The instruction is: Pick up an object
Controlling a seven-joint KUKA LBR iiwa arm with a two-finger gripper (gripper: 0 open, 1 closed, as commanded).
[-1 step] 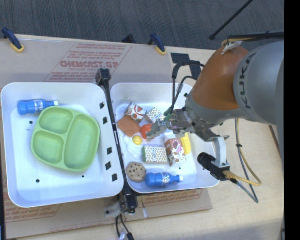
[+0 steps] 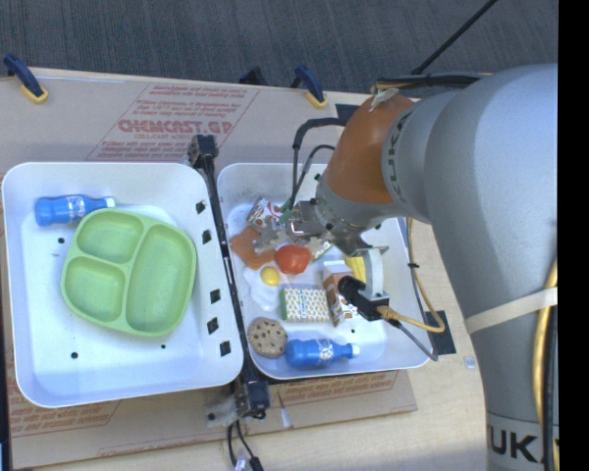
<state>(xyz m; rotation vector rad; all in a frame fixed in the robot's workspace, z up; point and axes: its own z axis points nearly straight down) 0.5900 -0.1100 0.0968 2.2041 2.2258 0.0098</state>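
Observation:
The right bin (image 2: 404,356) holds several small items. Among them are a red tomato (image 2: 293,259), an orange piece (image 2: 245,248), a yellow-and-white egg (image 2: 269,277), a patterned wafer (image 2: 306,304), a brown cookie (image 2: 266,336) and a blue bottle (image 2: 317,351) lying on its side. My gripper (image 2: 283,224) reaches down into the upper middle of this bin. It sits just above the tomato and right beside the orange piece. A small colourful item (image 2: 263,214) lies at its tip. I cannot see anything held.
The left bin (image 2: 29,361) carries a green divided plate (image 2: 130,275) and a second blue bottle (image 2: 67,208) at its top left. A yellow item (image 2: 355,266) and a brown packet (image 2: 336,295) lie under the wrist. The arm's bulk covers the right bin's right side.

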